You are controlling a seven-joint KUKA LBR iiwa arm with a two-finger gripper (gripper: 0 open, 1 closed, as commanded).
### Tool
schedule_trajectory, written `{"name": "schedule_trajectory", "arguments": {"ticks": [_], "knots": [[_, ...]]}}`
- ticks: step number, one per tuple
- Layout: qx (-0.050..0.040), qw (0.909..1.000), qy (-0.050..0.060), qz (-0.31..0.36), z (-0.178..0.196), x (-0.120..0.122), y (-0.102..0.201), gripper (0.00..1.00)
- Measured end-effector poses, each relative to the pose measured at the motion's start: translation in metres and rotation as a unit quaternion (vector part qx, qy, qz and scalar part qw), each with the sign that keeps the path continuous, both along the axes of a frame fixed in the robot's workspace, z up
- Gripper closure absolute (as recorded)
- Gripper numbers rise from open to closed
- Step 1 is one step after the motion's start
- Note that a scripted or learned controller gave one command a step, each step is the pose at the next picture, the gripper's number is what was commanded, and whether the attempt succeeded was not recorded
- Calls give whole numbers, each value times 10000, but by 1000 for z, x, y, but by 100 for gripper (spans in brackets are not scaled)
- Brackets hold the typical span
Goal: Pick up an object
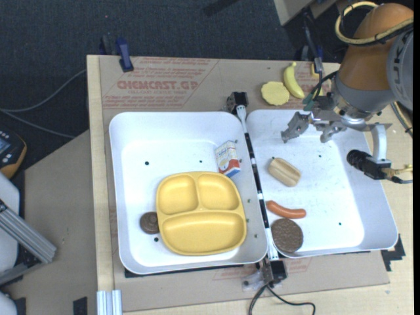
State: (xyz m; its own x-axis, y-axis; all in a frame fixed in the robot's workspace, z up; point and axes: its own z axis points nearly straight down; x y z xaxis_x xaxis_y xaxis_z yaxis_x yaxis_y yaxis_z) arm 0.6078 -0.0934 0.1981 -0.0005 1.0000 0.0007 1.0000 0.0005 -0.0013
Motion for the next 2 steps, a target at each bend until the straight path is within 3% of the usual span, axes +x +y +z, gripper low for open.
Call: {"name": "schedule_trajectory", "arguments": {"ticks": [1, 2], "knots": [[14, 10000, 18, -24, -118, -15, -13, 0], [-10, 10000, -20, -3, -113, -1, -25, 0]]}}
